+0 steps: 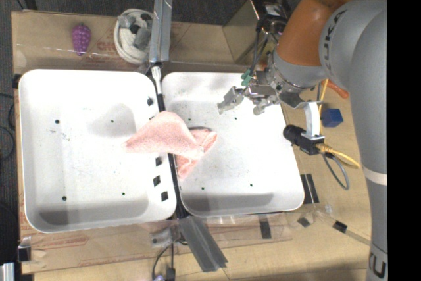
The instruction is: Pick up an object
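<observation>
The thing to be picked up is a pink cloth (172, 138), soft and crumpled, its folds bunched into a rough triangle with a paler, smoother flap toward the left and a darker, more rumpled lobe toward the right. It lies draped across the divider between the two bins, so that part rests in the left bin (79, 141) and part in the right bin (250, 161), with a narrow tail hanging down along the ridge. From the gripper (245, 101) the cloth sits below and to the left, near but clearly apart, with bare white bin floor between them. The gripper hangs over the upper part of the right bin, its two metal fingers spread apart with open space between them and nothing held there. Just to its right is the arm's grey wrist and, above that, the orange band (306, 29); the rest of the arm runs off the picture's right side and is cut off. The fingertips are small and pale against the white bin, so whether they touch the floor or hover above it cannot be made out. The cloth hides the middle stretch of the divider and whatever lies under its folds.
</observation>
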Robot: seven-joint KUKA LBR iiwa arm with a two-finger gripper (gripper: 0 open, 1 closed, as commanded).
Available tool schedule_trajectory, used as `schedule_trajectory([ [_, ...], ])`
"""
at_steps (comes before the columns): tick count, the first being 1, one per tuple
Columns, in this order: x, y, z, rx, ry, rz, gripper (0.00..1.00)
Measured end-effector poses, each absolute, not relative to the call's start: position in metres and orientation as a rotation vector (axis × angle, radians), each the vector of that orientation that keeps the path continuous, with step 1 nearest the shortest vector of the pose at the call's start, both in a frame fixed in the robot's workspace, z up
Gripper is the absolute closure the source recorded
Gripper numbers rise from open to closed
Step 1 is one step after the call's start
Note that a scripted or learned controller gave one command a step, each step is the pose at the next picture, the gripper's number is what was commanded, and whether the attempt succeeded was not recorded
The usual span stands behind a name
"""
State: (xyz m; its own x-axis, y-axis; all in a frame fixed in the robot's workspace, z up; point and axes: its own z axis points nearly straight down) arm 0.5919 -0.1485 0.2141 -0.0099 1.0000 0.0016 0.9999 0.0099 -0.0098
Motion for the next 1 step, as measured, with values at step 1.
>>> schedule_trajectory([
  [1, 0.5732, -0.1341, 0.1050, -2.044, -2.374, 0.009, 0.00],
])
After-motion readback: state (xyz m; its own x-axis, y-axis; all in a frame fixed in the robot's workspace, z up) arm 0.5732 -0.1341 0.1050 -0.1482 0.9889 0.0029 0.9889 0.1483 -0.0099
